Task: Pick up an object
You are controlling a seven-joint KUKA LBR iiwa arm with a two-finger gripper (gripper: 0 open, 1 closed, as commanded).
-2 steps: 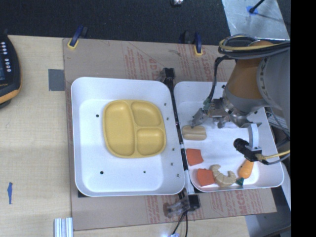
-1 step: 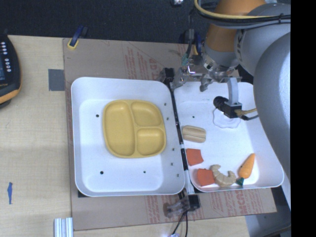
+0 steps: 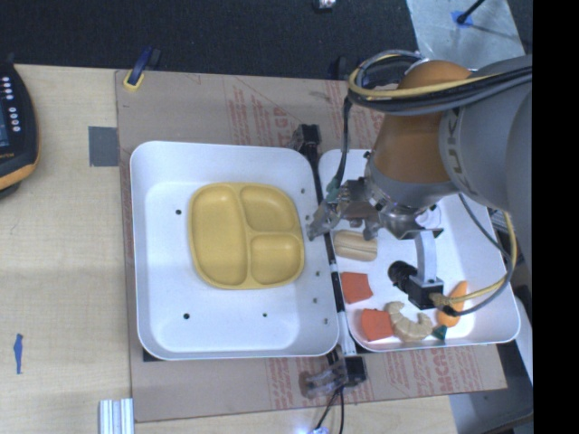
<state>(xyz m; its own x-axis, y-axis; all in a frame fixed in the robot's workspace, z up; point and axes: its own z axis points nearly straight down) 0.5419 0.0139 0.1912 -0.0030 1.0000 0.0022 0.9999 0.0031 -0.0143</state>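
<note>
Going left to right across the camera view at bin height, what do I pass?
Black controller → grey tape patch → left bin → yellow divided plate → beige block → right bin.

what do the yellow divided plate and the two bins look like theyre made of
Yellow divided plate: probably moulded plastic, matte to satin, judging by its even colour, soft rounded compartment edges and faint sheen. Left bin and right bin: likely thin formed plastic, smooth and slightly glossy, with rounded corners and bright reflections on the white floor; painted metal can't be excluded.
</note>
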